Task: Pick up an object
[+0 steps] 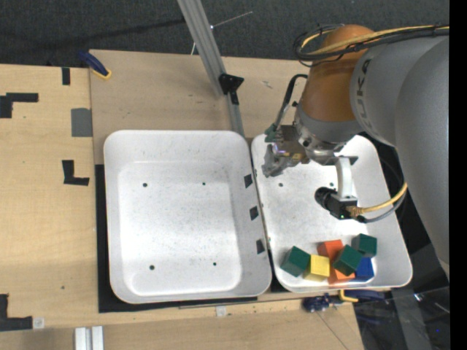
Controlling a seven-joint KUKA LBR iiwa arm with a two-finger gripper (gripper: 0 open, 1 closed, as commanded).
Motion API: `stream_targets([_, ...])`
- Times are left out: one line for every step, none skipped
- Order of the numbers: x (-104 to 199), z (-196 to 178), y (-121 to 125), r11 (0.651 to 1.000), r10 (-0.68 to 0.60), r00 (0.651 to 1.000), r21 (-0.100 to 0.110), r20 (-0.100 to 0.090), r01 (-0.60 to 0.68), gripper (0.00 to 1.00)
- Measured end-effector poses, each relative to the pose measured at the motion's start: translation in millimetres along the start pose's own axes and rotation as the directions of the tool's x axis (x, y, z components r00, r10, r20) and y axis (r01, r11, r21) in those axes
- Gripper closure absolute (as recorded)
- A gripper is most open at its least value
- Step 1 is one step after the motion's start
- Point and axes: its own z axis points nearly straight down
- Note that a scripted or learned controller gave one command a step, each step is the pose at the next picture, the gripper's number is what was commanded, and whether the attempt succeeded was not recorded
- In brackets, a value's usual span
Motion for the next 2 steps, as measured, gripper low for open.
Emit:
stream_targets([48,-6,13,1.000,-0.001,1.000,-0.001,0.000,0.001,1.00])
stream_targets([94,-11,12,1.000,0.000,1.000,0.000,0.000,0.000,1.00])
